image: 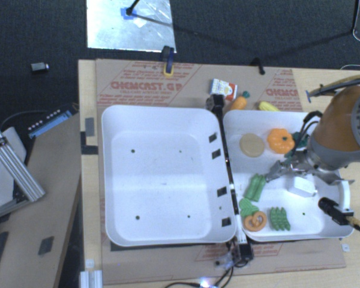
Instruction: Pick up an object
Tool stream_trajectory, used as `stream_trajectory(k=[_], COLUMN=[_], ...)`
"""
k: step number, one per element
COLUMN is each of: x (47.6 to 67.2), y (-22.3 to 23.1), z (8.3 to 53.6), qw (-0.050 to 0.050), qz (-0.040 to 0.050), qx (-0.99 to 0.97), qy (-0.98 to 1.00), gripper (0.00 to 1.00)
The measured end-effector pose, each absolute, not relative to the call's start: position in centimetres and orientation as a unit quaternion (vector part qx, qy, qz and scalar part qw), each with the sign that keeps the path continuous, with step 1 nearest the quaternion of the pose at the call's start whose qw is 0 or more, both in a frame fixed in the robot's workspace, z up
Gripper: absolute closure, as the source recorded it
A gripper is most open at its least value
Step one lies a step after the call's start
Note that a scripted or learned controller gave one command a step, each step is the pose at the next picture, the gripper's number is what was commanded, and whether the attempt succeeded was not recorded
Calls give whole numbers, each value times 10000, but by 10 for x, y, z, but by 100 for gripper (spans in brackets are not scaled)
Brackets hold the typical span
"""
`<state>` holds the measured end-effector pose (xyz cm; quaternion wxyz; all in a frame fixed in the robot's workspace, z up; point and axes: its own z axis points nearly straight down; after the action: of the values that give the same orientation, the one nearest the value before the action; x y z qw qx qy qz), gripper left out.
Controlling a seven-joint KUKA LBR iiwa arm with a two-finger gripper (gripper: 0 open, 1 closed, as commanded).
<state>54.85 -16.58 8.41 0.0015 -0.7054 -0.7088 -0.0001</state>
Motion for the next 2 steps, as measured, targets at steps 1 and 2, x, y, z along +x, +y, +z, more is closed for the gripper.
stream_trajectory(k=[1, 2], x=[596, 620], y=[-102, -19], z=[85, 157], qw=[-11, -3], qz=[-26, -1], qx=[-7030, -7070], qy=[-7112, -7072], gripper=[0, 0])
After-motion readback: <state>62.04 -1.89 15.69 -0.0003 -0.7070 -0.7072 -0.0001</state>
